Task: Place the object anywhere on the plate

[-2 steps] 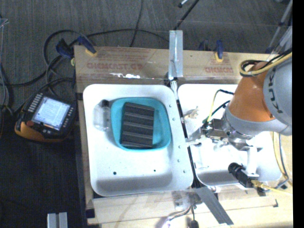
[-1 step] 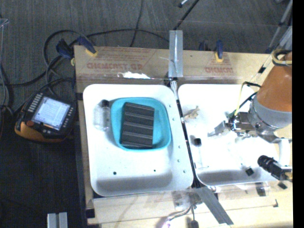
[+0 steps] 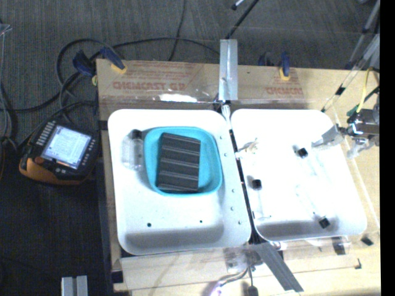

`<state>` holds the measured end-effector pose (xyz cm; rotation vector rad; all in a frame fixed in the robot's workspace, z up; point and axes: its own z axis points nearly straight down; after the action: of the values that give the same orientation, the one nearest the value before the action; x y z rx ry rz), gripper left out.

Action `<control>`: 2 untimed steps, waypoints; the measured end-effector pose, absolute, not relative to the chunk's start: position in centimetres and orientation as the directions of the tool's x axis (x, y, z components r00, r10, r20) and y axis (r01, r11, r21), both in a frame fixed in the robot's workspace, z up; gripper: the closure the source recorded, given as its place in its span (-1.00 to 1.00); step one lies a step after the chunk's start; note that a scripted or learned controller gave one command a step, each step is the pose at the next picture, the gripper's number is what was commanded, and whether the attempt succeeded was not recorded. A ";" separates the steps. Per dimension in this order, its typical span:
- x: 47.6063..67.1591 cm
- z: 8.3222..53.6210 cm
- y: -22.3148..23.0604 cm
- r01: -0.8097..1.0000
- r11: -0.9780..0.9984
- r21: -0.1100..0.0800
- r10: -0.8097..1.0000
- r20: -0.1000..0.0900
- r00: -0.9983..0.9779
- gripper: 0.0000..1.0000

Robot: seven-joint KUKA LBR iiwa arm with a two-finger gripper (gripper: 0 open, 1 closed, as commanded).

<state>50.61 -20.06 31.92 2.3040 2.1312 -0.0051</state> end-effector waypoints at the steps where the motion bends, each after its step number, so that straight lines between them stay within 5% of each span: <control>1: 48.3 24.7 -19.2 0.933 -0.359 -0.003 0.933 -0.003 0.359 -1.00; 2: 48.3 19.4 -12.9 0.652 -0.758 -0.005 0.652 -0.004 0.758 -1.00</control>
<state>48.29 -12.85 19.41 2.9485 1.0941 -0.0088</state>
